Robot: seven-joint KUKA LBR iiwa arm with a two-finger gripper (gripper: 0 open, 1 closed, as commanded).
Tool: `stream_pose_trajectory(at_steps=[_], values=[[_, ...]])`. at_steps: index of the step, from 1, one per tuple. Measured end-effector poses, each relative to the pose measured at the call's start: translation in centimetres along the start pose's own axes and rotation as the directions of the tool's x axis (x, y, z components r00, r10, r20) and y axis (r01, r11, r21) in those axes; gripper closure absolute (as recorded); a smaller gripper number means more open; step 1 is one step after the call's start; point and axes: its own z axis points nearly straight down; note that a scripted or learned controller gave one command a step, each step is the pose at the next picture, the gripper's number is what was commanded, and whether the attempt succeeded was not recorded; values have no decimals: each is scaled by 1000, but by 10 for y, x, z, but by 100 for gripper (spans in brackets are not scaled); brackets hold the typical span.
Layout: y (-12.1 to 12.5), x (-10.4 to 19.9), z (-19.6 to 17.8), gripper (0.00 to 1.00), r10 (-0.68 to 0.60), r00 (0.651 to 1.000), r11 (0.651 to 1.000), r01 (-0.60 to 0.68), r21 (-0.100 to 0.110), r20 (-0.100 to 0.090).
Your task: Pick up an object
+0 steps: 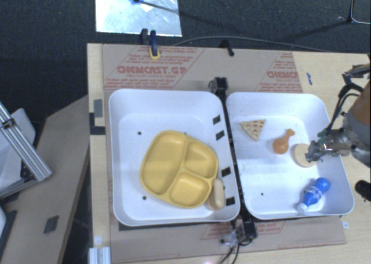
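Nearest the camera, in the right bin (333, 119), a bottle (312, 193) with a blue cap lies at about 5 o'clock of the bin floor, its long axis running from 7 to 1 o'clock. Just beyond it, at the bin's 3 o'clock edge, the gripper (316, 151) hangs low over a pale round disc (301, 155); the fingertips sit at the disc's 3 o'clock rim, and how wide they stand cannot be told. Nothing shows between them, so I judge nothing held yet.

The disc lies toward 9 o'clock from the fingertips, touching or nearly so, which makes it the likeliest target. A drumstick (282, 141) sits just beside the disc at 10 o'clock, its long axis tilted from 7 to 1 o'clock. Farther back, a pizza slice (254, 128) lies at 11 o'clock of the bin.

In the left bin (124, 141), a yellow tray (179, 168) lies with a pale bun (217, 193) at its 4 o'clock corner, well apart from the gripper.
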Motion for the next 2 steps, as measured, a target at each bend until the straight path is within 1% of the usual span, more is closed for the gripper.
stream_pose_trajectory(at_steps=[1, 2], values=[[1, 0, -10, 100, 0, 1000, 1000, 0, 4, -1], [20, 48, -2, 100, -5, 1000, 1000, 5, 5, -3]])
